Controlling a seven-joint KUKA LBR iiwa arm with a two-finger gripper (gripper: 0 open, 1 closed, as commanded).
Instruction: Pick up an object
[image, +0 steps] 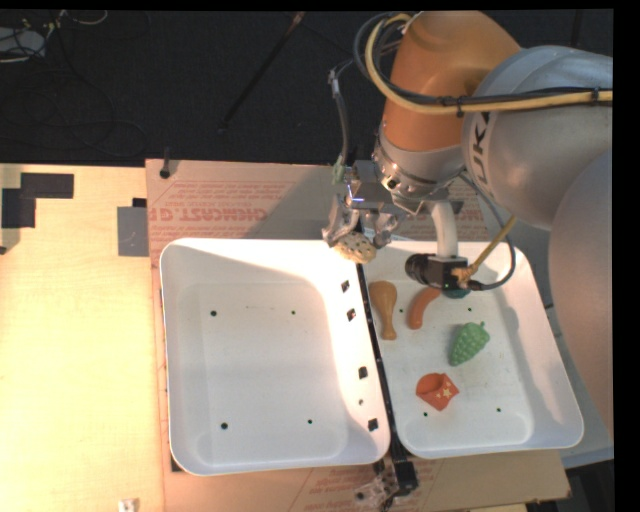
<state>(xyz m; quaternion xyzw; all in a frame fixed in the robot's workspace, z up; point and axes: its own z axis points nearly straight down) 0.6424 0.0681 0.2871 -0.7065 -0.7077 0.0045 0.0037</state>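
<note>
My gripper (358, 238) hangs above the far end of the ridge where the two white bins meet. It is shut on a small tan, dark-speckled object (352, 247), which shows between the fingertips, lifted off the bin floor. In the right bin (540, 400) lie a tan drumstick-shaped piece (383, 306), an orange-red sausage shape (421, 306), a green bumpy fruit (468, 343) and a red block (437, 391).
The left bin (200, 440) sits beside the right one, sharing a raised middle edge (362, 350). Both rest on a brown board (240, 205) next to a pale wooden bench top (70, 350). The grey arm fills the upper right.
</note>
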